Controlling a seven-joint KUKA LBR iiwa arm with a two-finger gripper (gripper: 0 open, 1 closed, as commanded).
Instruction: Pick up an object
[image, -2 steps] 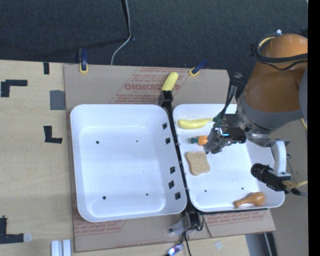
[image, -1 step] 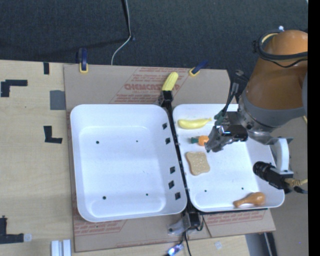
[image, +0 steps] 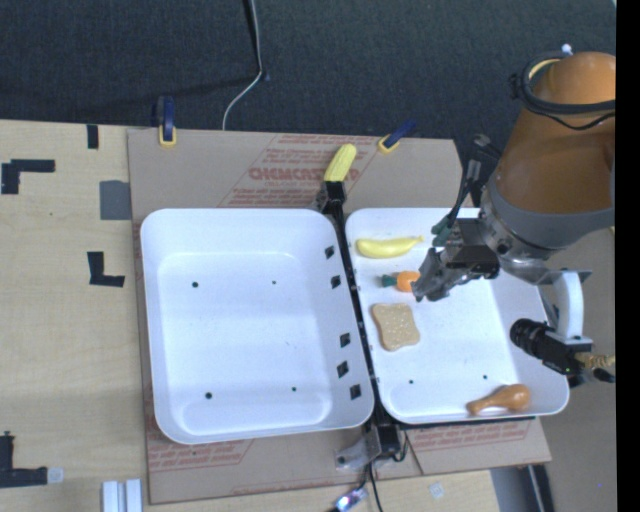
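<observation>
The right bin (image: 450, 398) holds a yellow banana (image: 388, 246) at its far side, a small orange carrot (image: 402, 282) below it, a slice of bread (image: 396, 326) near the middle left, and a tan chicken drumstick (image: 501, 400) at the near right corner. My gripper (image: 428, 287) hangs low over the bin, its dark fingertips just right of the carrot and above the bread. Nothing shows between the fingers from this angle.
The left bin (image: 245, 320) sits beside the right one, split by a black divider with clips (image: 345, 300). A yellow clamp (image: 338, 167) stands at the far edge. Both bins rest on cardboard (image: 230, 165). The arm's orange band (image: 565, 120) fills the right side.
</observation>
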